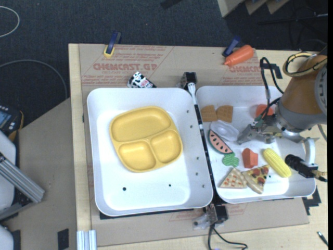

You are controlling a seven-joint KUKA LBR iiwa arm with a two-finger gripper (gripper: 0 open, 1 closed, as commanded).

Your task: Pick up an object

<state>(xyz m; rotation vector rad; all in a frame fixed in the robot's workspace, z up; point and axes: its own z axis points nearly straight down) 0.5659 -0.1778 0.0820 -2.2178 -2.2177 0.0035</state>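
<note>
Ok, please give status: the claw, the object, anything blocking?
Claw low in right bin, nothing seen held. Nearest: watermelon slice, red block, corn. Toys crowded close around.

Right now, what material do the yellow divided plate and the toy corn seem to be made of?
Yellow divided plate: probably moulded plastic, smooth and slightly glossy, with soft highlights on its rounded rims. Toy corn: likely plastic too, uniform bright yellow with a sheen; rubber cannot be ruled out.

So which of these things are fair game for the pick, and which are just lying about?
In play, right bin:
gripper
watermelon slice
corn cob
red block
pizza slices
crackers

Lying about:
yellow divided plate in left bin
orange clamp
yellow-blue clamp
</note>
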